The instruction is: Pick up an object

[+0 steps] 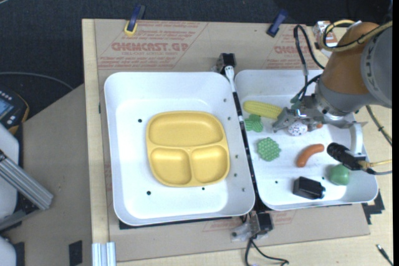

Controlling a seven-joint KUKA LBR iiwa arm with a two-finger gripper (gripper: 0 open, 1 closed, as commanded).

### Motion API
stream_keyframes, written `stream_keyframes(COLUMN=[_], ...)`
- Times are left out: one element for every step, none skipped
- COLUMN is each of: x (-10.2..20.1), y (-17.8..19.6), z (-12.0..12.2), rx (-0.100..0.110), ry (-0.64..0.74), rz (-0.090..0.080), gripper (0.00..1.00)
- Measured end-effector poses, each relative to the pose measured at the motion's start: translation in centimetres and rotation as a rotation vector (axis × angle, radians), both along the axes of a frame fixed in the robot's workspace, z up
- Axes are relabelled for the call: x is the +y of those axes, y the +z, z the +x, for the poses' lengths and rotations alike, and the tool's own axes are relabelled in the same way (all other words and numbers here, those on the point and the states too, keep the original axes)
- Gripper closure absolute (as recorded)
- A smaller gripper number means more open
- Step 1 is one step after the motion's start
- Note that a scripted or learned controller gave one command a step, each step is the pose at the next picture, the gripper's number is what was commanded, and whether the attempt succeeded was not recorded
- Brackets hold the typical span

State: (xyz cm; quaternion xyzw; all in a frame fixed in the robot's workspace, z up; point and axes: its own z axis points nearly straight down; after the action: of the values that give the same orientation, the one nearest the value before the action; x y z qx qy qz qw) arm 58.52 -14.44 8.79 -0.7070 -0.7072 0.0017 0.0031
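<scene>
Lowest in the right bin (274, 196) lies a black block (308, 187) — at about 5 o'clock from the gripper (293, 123). A sausage (310, 154) sits nearer, also toward 5 o'clock; a green ball (340, 175) lies beyond it. Corn (262, 109) lies at 10 o'clock, a green disc (269, 149) at 7. I cannot tell whether the gripper grasps anything. A yellow tray (186, 147) fills the left bin (124, 134).
</scene>
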Motion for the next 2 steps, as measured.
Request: stream_keyframes(x=[-0.1,0.1], y=[1.4,7.8], z=[0.2,0.3], rx=[-0.007,-0.015], ry=[-0.001,0.001], rz=[-0.002,-0.004], gripper=[1.00,1.00])
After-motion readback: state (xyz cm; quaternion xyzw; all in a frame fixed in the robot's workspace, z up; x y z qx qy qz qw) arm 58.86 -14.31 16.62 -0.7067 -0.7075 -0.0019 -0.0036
